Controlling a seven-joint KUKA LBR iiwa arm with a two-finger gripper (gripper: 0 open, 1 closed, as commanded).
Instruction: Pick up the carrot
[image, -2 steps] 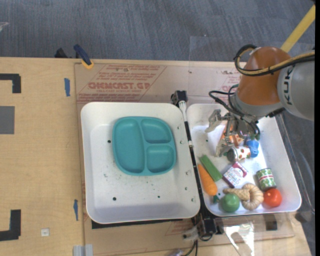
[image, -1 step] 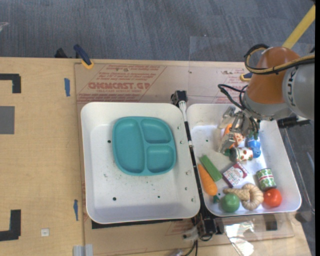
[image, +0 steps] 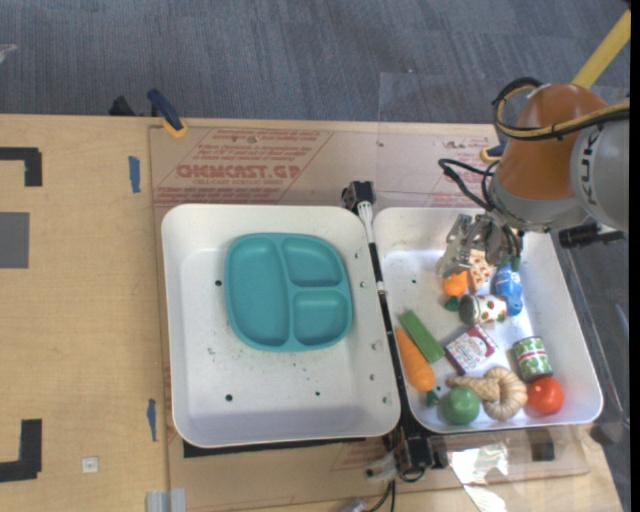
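Carrot (image: 415, 362), a tapered orange plastic piece, is lying along the left wall of the right bin (image: 575, 300), point toward the front, touching a flat green stick (image: 423, 336) just beside it. Gripper (image: 478, 250) is hanging over the bin's far part, well apart from the carrot; finger spread cannot be told from here. Under it a small orange lump (image: 457, 283), a blue figure (image: 509, 290) and a speckled white piece (image: 483, 308) are crowding together. Nearer the front, a pink-and-white packet (image: 469, 350), a green can (image: 531, 356), a knotted tan pretzel (image: 493, 389), a glossy green ball (image: 461, 406) and a red tomato (image: 545, 396) are sitting. The left bin (image: 190, 330) is holding a teal three-compartment plate (image: 290, 291), smooth and rounded.
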